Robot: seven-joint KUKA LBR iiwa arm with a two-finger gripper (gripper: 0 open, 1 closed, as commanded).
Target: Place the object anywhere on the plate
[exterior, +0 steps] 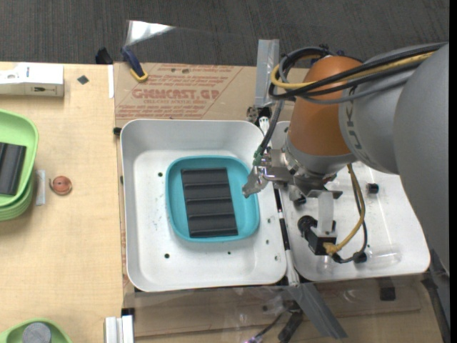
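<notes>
- Gripper (265, 179): hangs over the seam btwn the two bins, just off the plate's 3 o'clock rim, below the orange wrist band. The wrist blocks our look from above, so we can't tell how far open it is. Nothing shows in its grasp.
- Object (208, 202): a black ribbed slab lying flat on the teal plate (248, 219), roughly centred, long side running 12 to 6. It's apart from the gripper, w/ the plate's rim btwn them.
- The plate sits mid left bin (143, 213), shifted a bit toward 3 o'clock. We judge that suits an arm reaching in from the right.
- Our read: the slab rests wholly inside the plate's raised lip, so the task looks done or near enough. The lip should keep it from sliding off.
- Right bin (397, 220): at 3 o'clock of the left one, partly covered by the arm.
- Further out: a printed cardboard sheet (178, 91) lies at 12 o'clock of the left bin. The wooden bench (71, 263) at 9 o'clock carries a green tray (20, 131) w/ a dark item in it, a small reddish disc (61, 185) and a white box (28, 81). All are well apart from the plate and not in play.
- Risk, as we see it: the gripper is near the plate's rim, so a low sideways move could nudge the plate. Rising straight up first seems safer.
</notes>
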